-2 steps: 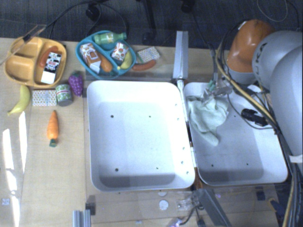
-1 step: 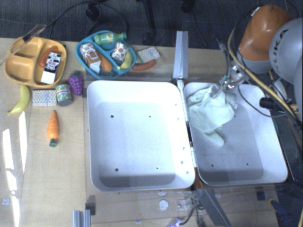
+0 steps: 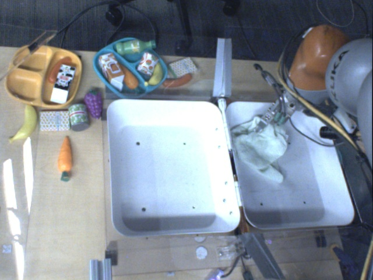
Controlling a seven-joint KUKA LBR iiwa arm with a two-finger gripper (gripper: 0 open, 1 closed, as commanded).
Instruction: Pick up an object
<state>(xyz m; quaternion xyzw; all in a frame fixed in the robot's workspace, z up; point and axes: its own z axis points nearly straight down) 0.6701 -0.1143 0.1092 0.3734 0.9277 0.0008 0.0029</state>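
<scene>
Nearest me, the left bin (image 3: 169, 168) sits on the counter (image 3: 52, 214), its white floor marked by a few small dark dots. Right bin (image 3: 303, 197) touches it along the shared rim. A cloth (image 3: 261, 147), pale and crumpled, lies in the right bin's upper left part, close to that rim.

Gripper (image 3: 275, 116) is at the cloth's upper right corner, low over the bin's far edge, arm (image 3: 344, 74) coming in from the right. I note the fingers look to be on the cloth's edge, possibly pinching it, but the picture is too coarse here: I cannot tell whether they are spread or pressed together.

Left of the bins on the counter: a carrot (image 3: 65, 158), a banana (image 3: 25, 124), grapes (image 3: 93, 102), a small can (image 3: 78, 116). Behind these, a yellow tray (image 3: 23, 80) and a blue tray (image 3: 105, 57), both with toy food in their compartments. A sausage (image 3: 178, 81) lies just right of the blue tray.
</scene>
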